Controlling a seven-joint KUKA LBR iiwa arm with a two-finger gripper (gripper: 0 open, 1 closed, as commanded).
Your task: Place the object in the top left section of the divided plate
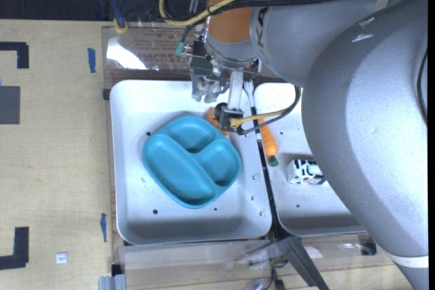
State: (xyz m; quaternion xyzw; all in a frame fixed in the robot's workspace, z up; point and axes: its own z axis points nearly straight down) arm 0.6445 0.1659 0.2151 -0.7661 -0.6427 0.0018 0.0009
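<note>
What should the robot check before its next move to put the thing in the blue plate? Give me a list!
1. Plate lies flat in the left bin: ok.
2. Plate's sections are bare and ready to take something: ok.
3. Gripper is near the plate: ok, it hangs by the plate's far rim.
4. Gripper is holding a thing: cannot tell.
5. Carrot is in the plate: not ok, it lies along the wall between the two bins.
</note>
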